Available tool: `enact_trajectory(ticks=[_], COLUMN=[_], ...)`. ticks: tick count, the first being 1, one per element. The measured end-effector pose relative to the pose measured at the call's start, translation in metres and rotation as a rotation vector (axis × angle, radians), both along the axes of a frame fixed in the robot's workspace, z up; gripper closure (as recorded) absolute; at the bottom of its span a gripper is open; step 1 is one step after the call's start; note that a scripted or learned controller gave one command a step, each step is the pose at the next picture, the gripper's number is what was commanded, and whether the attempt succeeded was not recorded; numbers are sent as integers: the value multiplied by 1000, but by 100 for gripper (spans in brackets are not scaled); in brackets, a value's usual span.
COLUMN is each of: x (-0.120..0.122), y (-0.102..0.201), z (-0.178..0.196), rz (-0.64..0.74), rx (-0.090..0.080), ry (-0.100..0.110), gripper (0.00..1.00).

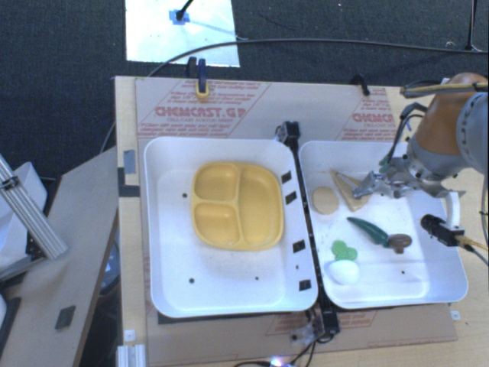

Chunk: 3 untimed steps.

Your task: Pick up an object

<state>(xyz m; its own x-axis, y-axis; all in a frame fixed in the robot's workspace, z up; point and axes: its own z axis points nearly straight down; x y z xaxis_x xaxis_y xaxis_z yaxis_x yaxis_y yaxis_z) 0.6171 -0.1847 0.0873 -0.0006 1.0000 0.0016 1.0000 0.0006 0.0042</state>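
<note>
Grey arm (475, 132), orange band (439, 125), metal claw (359, 195)

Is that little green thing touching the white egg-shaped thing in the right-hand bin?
Touching. In the camera view, the green thing sits directly against the top of the white egg-shaped thing, with no bin floor visible between them.

Two bins (229, 300) (439, 293) — one plate (233, 205) (yellow)

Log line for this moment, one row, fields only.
gripper: over right bin, at tan wedge | grasp: unconfirmed | left bin: yellow plate
</note>
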Motion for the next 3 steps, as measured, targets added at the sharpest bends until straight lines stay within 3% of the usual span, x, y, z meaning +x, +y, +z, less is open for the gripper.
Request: enact_trajectory(ticks=[1,3], x=[4,7], y=[0,-5], z=[16,113], rz=[3,1], rx=[-3,-4], ry=[-12,-3], gripper=[100,100])
